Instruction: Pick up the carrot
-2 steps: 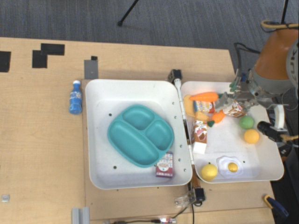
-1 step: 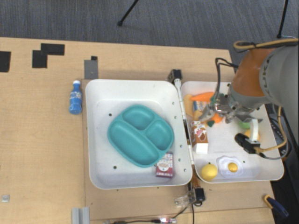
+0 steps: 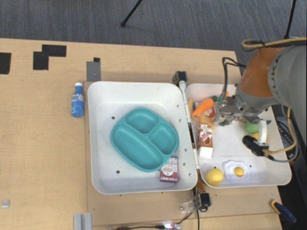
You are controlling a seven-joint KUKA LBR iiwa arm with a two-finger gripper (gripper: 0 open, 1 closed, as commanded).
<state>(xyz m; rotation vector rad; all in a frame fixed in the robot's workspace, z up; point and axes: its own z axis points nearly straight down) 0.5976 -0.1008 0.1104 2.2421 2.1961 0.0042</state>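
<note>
The orange carrot (image 3: 203, 106) with a green top lies in the right bin (image 3: 276, 178), at its upper left near the divider between the bins. My gripper (image 3: 224, 114) hangs low over the right bin, just to the right of the carrot and slightly below it in the camera view. The grey arm with its orange band (image 3: 256, 75) comes in from the right and covers the bin's upper right part. Nothing shows as held by the gripper.
Below the carrot lie a brown-and-white packet (image 3: 206, 138), a lemon (image 3: 214, 176) and a fried egg (image 3: 236, 170). A green item (image 3: 251, 127) sits under the wrist. The left bin (image 3: 96, 128) holds a teal divided plate (image 3: 144, 138) and a small carton (image 3: 169, 169). A blue bottle (image 3: 77, 100) lies on the bench.
</note>
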